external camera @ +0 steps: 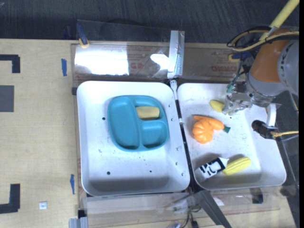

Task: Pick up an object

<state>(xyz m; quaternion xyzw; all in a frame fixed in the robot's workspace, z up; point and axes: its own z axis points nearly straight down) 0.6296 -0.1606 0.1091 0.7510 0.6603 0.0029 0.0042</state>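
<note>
The gripper (232,103) is seen low over a small yellow piece (216,105), just above the orange pumpkin (206,129); its state cannot be told. The piece is judged light, smooth, slippery; a mid-body hold is advised.

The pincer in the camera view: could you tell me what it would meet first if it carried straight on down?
Probably the small yellow object beside the pincer in the right bin, or the bin floor next to it; depth is unclear.
</note>
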